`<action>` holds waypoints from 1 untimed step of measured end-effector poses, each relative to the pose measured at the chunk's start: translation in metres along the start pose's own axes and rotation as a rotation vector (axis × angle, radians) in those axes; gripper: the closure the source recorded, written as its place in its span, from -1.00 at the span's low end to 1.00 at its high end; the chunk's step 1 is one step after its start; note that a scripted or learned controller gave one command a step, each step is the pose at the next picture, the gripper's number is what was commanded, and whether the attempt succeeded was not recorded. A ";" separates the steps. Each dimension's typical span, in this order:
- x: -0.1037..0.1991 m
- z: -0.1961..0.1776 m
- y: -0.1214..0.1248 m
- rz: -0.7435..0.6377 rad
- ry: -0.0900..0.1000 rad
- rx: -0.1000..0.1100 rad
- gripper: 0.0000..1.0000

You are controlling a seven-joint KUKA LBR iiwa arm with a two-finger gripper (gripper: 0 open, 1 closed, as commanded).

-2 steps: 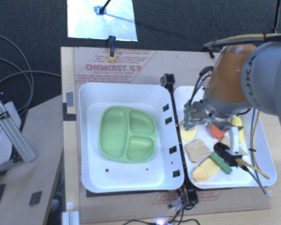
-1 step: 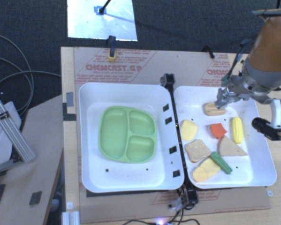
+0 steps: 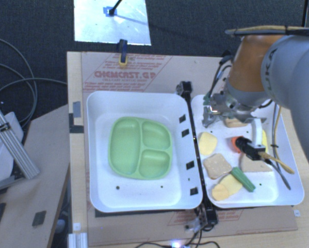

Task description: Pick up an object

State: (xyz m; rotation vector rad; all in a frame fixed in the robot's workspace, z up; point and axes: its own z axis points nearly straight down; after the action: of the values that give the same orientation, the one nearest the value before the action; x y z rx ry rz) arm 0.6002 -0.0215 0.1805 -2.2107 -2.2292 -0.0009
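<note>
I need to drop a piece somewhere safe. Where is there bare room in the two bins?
Left bin: bare floor rings the green tray, widest along the far wall. Right bin: crowded with food pieces below the end effector.

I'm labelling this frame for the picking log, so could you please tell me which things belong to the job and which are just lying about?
Job:
- claw
- right bin
- yellow slices
- toast piece
- green stick
- orange piece

Lying about:
- green divided plate in left bin
- silver sheet
- cables

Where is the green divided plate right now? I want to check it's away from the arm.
The green divided plate lies in the left bin, near its middle, across the divider from the food-filled right bin.
</note>
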 end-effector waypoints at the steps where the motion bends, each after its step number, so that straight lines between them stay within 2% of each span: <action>1: -0.003 -0.015 0.000 0.001 -0.001 -0.004 1.00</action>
State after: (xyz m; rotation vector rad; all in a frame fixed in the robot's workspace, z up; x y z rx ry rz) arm 0.6004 -0.0249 0.1955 -2.2150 -2.2304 -0.0045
